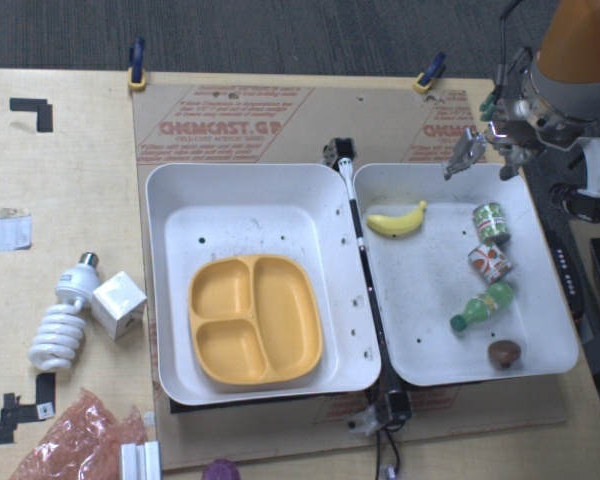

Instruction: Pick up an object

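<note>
Tool hovering above right bin's far edge, finger state not discernible; banana, 2 cans, green bottle lying inside

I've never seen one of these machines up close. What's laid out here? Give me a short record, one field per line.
arm: grey with an orange band, reaching in from the right
gripper: above the right bin's far edge, holding nothing
left bin: yellow divided plate
right bin: banana, two small cans, green bottle, brown round object
outside the bins, left: spiral light bulb, white cube, pink mesh bag
</note>
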Robot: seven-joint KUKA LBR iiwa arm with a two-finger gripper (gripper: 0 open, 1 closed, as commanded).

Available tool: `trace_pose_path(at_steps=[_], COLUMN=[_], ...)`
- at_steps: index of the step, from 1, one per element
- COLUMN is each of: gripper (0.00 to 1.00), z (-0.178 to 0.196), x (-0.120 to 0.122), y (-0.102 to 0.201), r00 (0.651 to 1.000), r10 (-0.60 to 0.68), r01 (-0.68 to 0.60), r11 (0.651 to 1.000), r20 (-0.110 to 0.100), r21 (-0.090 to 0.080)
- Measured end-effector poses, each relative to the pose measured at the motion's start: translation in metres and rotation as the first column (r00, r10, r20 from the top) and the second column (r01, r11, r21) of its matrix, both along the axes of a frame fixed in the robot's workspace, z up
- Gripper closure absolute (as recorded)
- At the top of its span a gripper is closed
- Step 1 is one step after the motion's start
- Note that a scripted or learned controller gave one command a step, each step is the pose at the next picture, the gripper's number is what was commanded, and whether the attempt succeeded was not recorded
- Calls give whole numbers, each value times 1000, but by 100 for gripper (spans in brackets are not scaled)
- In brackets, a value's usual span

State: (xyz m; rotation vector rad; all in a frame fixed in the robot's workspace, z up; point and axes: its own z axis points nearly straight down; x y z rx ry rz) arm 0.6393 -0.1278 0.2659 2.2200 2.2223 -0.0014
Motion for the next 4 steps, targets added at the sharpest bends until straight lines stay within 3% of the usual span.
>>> trace_pose_path(at_steps=[1,2,3,4], gripper=[0,0,100,0], z=[-129,-173,-163,-163], x=[-44,-85,-84,-84], y=[-7,21,21,21], r00=[1000,1000,1000,1000], r10=[-3,-3,-4,-4], r01=[3,3,4,4], r11=[1000,1000,1000,1000], r20=[1,1,3,3], r21=[0,1,0,0])
